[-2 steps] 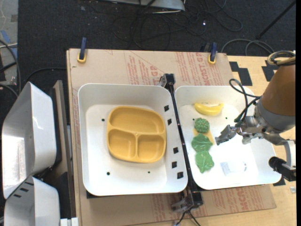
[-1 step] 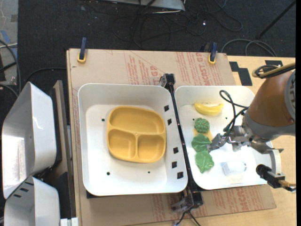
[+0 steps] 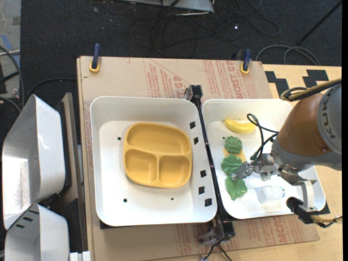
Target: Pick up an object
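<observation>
The right bin (image 3: pixel 283 109) holds a yellow banana-shaped piece (image 3: pixel 240 125) at its far side. Below that lie a green broccoli-like piece (image 3: pixel 233 144), a green leaf (image 3: pixel 230 163) and a second green leaf (image 3: pixel 236 189). A pale, clear object (image 3: pixel 270 193) rests near the front. My gripper (image 3: pixel 243 171) reaches in from the right and sits low at the right edge of the upper leaf, between the two leaves. The wrist hides how it meets the leaf.
The left bin (image 3: pixel 106 145) holds a yellow divided tray (image 3: pixel 158 154). A black divider rail (image 3: pixel 205 145) runs between the bins. The arm's orange band (image 3: pixel 304 132) hangs over the right bin's right half. Cables lie on the floor behind the bench.
</observation>
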Controlling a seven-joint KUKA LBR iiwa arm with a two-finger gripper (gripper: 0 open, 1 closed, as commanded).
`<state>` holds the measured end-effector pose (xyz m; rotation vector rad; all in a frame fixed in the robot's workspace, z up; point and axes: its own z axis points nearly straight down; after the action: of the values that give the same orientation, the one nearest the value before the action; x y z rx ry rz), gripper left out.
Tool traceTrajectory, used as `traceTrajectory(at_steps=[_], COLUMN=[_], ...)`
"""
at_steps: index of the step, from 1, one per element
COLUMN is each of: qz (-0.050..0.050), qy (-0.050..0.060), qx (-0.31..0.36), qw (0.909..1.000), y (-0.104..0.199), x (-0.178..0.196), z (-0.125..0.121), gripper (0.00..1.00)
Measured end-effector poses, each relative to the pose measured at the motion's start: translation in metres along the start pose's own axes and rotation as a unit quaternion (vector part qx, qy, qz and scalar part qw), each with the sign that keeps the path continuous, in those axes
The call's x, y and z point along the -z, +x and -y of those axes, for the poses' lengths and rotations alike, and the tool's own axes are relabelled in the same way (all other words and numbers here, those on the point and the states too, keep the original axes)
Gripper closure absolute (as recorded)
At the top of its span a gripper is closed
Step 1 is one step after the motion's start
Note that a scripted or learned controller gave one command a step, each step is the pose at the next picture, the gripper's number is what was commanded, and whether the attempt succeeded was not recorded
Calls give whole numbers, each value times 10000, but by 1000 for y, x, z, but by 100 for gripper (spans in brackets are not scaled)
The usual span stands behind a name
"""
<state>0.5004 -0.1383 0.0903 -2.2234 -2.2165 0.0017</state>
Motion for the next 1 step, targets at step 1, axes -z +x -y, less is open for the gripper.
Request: traceTrajectory(at_steps=[1], qz=[4], qy=[-22], qx=[-10], qw=[10000], y=[0], x=[13], z=[-1], gripper=[100])
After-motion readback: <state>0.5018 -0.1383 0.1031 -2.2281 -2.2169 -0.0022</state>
